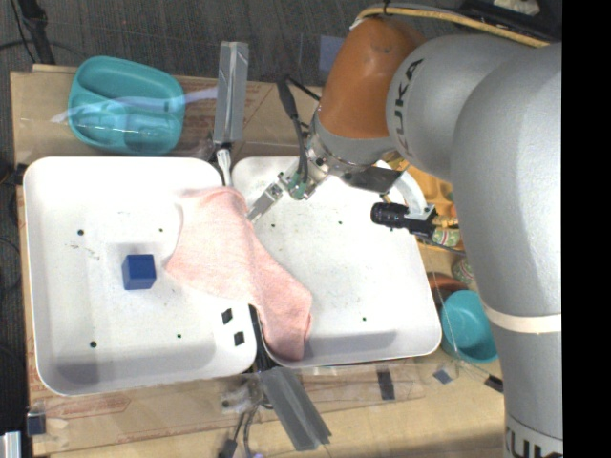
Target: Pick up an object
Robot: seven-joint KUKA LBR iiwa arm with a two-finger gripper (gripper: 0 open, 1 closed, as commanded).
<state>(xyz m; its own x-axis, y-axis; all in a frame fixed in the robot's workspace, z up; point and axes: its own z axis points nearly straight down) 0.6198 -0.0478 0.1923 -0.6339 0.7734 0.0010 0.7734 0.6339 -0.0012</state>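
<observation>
You are in the approach step: nothing is lifted yet, and the gripper (270,197) hangs over the far left corner of the right bin (382,284), its slim fingers (260,205) pointing down and left toward the wall the two bins share. Whether those fingers are apart or together you cannot tell from this slant, and nothing shows between them. The nearest thing to take is the pink cloth (243,265), draped across that shared wall with its upper part in the left bin (57,256) and its lower end sagging into the right bin's near left corner; its top edge lies just beside the gripper tips, slightly to their left. The blue cube (139,271) sits well apart, out in the left bin's middle. To my eye, your next move calls for a short drop onto the cloth's upper fold, closing on a raised wrinkle, not on flat fabric pressed against the bin floor.
</observation>
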